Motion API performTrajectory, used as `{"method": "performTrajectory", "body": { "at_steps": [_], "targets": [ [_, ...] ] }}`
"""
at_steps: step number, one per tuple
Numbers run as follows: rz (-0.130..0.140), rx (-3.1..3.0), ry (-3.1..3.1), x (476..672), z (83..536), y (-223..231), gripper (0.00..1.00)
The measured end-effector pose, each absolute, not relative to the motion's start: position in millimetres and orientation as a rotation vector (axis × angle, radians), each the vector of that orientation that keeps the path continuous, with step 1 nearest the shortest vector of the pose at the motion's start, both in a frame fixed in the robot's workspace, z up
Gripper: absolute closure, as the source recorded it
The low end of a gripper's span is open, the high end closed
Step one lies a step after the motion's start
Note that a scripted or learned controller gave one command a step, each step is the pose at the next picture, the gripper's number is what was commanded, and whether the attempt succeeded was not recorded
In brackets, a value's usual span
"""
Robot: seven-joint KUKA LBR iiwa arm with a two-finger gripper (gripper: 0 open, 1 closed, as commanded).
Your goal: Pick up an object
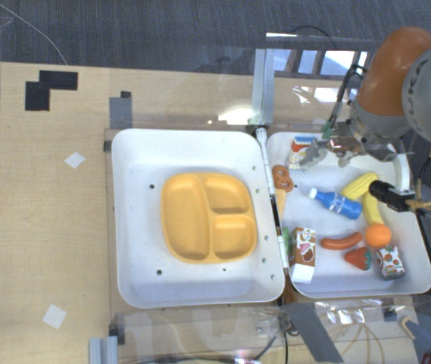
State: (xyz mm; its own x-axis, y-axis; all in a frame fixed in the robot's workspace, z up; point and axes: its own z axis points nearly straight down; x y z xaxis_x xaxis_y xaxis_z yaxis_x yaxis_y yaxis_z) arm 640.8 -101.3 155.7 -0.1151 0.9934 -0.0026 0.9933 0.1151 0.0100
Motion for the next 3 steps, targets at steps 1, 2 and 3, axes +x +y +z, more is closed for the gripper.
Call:
{"method": "performTrajectory", "body": {
  "at_steps": [1, 2, 3],
  "targets": [
    [0.012, 2.137, 2.290, 671.5, 209, -95, 0.00],
    [0.001, 2.270, 2.171, 668.8, 143, -117, 0.00],
    [0.009, 2.348, 2.081, 670.7, 112, -85, 0.00]
  ]
}}
